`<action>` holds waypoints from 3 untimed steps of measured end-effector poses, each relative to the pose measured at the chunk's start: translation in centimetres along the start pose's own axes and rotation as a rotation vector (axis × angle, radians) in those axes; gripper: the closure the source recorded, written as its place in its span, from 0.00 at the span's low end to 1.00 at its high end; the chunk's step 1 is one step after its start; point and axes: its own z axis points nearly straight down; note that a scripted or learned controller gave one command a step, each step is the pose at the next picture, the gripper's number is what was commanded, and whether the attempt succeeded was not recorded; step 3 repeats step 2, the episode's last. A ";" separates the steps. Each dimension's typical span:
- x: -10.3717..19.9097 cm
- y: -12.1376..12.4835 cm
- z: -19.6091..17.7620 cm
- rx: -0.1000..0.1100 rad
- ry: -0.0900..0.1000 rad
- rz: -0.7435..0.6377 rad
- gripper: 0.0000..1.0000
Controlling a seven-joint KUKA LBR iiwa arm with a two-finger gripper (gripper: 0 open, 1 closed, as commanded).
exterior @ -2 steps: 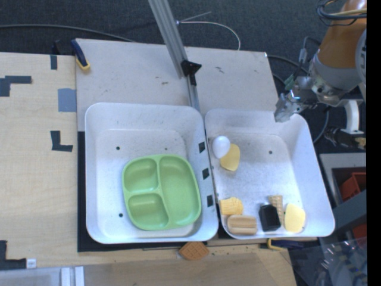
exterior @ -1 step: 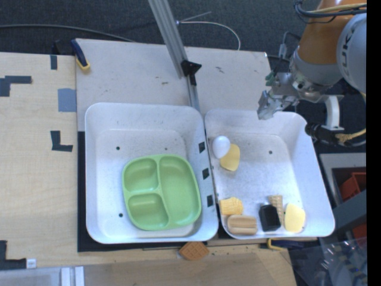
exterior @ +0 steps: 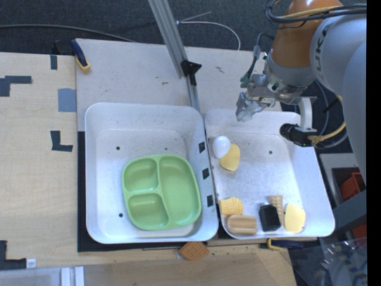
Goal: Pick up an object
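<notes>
Grey arm (exterior: 342, 46), orange band (exterior: 303, 25), black cables, metallic tool (exterior: 245, 113)

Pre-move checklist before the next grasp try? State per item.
1. Gripper above right bin, over its far rim: ok.
2. Nothing held: cannot tell.
3. Targets in the bin, white egg and yellow piece, touching each other: not ok for a clean single pick.
4. Gripper over a target: not ok, egg lies nearer the camera.
5. Green tray in left bin, out of the path: ok.
</notes>
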 end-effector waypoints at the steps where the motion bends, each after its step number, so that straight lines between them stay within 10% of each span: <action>1: 5.8 1.4 -0.5 -0.002 0.001 -0.001 1.00; 3: 11.7 2.2 0.9 0.000 0.000 -0.001 1.00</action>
